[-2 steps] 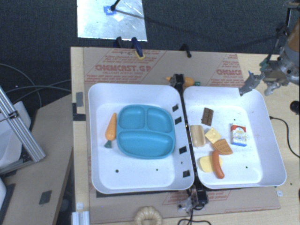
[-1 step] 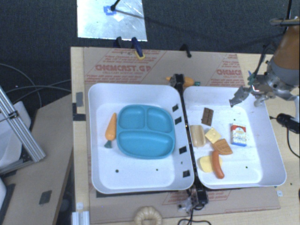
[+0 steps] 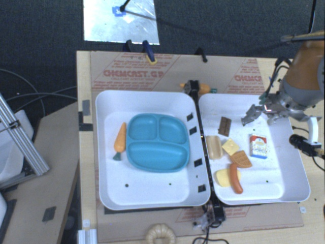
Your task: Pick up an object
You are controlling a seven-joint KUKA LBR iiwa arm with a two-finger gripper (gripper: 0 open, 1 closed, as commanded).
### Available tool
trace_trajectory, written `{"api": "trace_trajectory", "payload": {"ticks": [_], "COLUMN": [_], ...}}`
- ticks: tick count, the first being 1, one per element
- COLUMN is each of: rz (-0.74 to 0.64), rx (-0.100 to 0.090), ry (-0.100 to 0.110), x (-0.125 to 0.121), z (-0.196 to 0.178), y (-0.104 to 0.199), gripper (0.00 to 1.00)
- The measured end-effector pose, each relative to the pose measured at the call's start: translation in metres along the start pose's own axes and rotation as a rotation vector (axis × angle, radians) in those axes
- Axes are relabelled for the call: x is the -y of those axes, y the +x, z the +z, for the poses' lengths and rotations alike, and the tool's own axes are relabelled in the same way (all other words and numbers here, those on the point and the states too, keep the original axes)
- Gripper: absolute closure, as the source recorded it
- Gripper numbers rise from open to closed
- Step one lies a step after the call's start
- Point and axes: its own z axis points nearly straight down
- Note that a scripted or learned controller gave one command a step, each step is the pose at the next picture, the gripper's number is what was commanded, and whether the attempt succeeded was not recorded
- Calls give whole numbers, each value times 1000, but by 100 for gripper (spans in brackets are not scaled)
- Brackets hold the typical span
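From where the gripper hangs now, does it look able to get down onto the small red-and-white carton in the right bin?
Probably yes. The gripper hangs above the right bin, up and slightly left of the carton, which lies apart from the other food pieces with bare floor around it.

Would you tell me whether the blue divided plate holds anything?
Empty: the blue divided plate shows bare compartments; the orange carrot lies beside it.

Grey arm (image 3: 304,88) with rounded orange band above the wrist; thin dark cables along the side; pale metallic two-finger gripper (image 3: 264,114); black cylindrical attachment below.
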Motion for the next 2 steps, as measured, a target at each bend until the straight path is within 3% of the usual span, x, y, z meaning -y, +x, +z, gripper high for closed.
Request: {"api": "trace_trajectory", "payload": {"ticks": [2], "rz": [1], "rx": [0], "ry": [0], "x": [-1], "z": [89], "y": [2], "gripper": [0]}}
